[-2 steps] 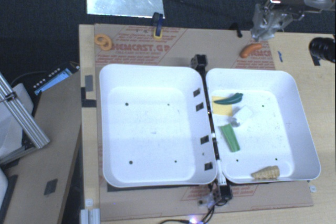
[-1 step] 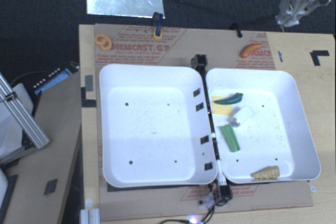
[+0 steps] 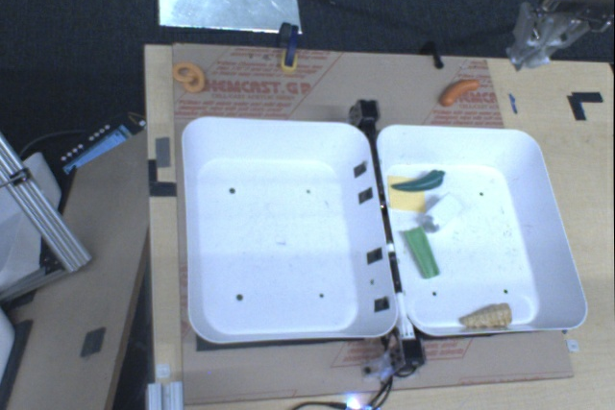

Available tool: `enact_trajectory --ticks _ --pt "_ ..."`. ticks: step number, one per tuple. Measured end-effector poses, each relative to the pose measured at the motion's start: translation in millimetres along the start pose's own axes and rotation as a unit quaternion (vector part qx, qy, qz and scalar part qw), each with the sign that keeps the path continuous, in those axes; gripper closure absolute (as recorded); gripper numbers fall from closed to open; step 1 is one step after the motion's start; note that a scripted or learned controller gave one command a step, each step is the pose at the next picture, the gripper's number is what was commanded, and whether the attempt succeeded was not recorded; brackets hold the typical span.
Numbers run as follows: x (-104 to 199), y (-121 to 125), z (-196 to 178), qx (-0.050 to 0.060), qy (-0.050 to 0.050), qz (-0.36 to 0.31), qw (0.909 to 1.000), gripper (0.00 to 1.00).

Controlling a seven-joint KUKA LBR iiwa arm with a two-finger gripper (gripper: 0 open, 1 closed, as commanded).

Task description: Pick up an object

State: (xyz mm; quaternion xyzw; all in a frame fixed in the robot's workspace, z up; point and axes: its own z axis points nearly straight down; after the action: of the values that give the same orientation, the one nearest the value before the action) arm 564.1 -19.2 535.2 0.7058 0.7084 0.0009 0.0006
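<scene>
Scene: Two shallow white bins are seen side by side on a bench, viewed from above at a slant; the left bin (image 3: 279, 230) is bare-floored, the right bin (image 3: 538, 235) holds the loose items.

Gripper: The gripper (image 3: 534, 37) is seen at the upper right, raised beyond the far corner of the right bin and over no object. At this size and blur, how it is set cannot be told, and nothing is seen held in it.

Objects for picking: A green stick (image 3: 420, 252) lies near the middle of the right bin, close to the divider. A dark green pod (image 3: 419, 180) rests on a yellow block (image 3: 405, 199) just behind it. A pale, clear piece (image 3: 439, 208), possibly plastic, sits beside them. A tan cone (image 3: 485, 315) lies by the near wall.

Key relation: Every object in the bin lies toward the camera and to the view's left of the gripper, well apart from it. The green stick's long axis runs from the far wall toward the near one, tilted slightly.

Outside the bins: An orange sausage shape (image 3: 458, 92) is seen on the board behind the right bin, nearest the gripper; a ring (image 3: 188, 77) lies behind the left bin.

Stage, as judged: The approach is not yet made; a descent into the right bin is called for.
</scene>
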Motion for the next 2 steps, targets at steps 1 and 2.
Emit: enact_trajectory --ticks 1,2 --pt "-8 -81 -1 -0.001 0.000 0.000 1.0000 1.00" --pt "-100 -79 0 -0.001 -0.002 0.006 1.0000 1.00"
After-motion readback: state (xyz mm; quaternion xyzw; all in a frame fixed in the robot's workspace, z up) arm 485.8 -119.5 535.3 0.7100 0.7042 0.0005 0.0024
